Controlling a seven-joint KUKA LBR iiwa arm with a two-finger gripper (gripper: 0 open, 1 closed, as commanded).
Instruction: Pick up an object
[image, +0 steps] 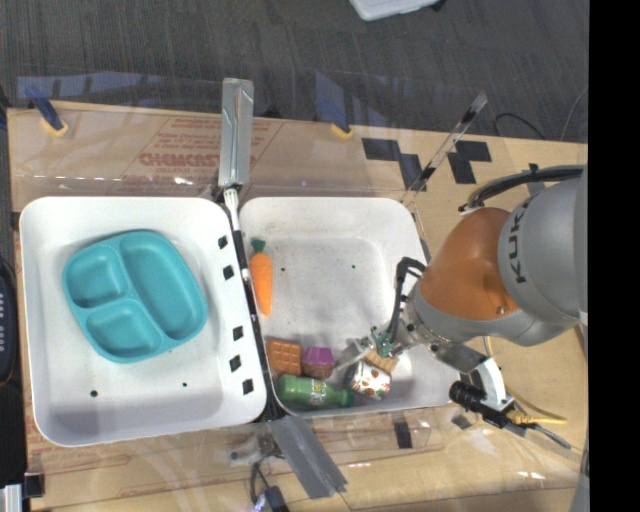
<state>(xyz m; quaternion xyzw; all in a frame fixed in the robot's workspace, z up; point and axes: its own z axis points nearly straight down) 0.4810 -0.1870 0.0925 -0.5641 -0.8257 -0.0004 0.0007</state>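
Nearest the camera, along the front edge of the right bin (330, 215), a green bottle (313, 392) lay on its side, touching the front wall. Just beside it toward the front right corner sat a small patterned cup-like toy (372, 381), white with red and yellow marks. Behind the bottle, a brown waffle-like block (283, 355) and a small purple block (319, 359) rested side by side, close to the bin's left wall.

The gripper (378, 345) was down in the right bin near its front right corner, just above the patterned toy; whether its jaws were apart or closed could not be told, and nothing was clearly seen between them. The grey arm (545, 265) with its orange band reached in over the bin's right edge.

Farther back, an orange carrot (261, 281) lay lengthwise along the left wall.

In the left bin (40, 300), a teal divided plate (135, 294) sat near the middle.
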